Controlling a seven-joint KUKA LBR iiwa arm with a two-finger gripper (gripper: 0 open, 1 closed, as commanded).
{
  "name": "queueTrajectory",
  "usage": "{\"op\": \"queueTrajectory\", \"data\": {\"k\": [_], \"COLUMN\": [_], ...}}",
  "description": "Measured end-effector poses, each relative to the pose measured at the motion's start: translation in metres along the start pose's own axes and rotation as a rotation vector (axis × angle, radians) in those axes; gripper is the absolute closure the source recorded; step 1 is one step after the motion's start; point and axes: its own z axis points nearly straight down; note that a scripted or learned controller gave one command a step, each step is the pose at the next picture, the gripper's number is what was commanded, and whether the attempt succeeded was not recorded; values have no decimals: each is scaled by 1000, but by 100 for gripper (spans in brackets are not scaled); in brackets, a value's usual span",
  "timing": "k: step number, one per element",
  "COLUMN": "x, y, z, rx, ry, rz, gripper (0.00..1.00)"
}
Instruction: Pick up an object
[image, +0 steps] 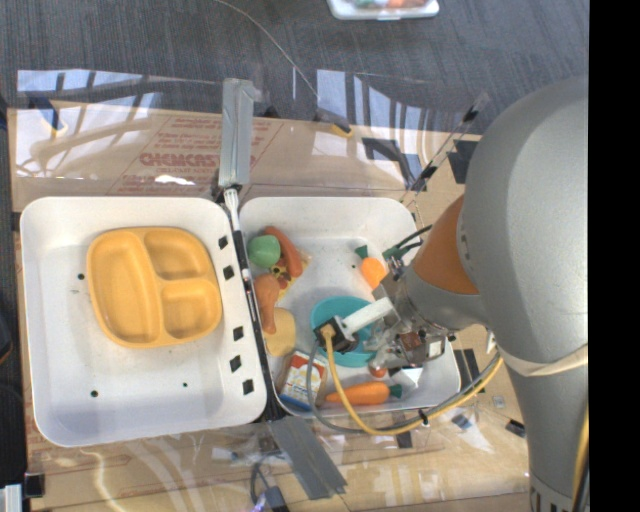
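Two white bins share my tabletop; pincer (385, 350) hangs over the teal bowl (335, 312), grip unclear, carrot (362, 394) lying crosswise just beneath.

The arm (520, 230) covers the right bin's (330, 212) right side and runs off the picture's edge. The gripper (385, 345) hides much of the teal bowl (335, 312); its fingertips are lost in clutter.

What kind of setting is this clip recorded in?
Probably a robotics lab's bin-picking bench: two shallow white bins side by side, the left bin holding a yellow divided tray, the right bin toy food like a carrot, under the grey arm.
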Motion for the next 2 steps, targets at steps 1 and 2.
{"op": "queueTrajectory", "data": {"k": [1,2], "x": [9,85], "y": [-16,0], "z": [60,56], "rx": [-6,-11], "ry": [18,28], "rz": [-5,-5], "gripper": [100,100]}}
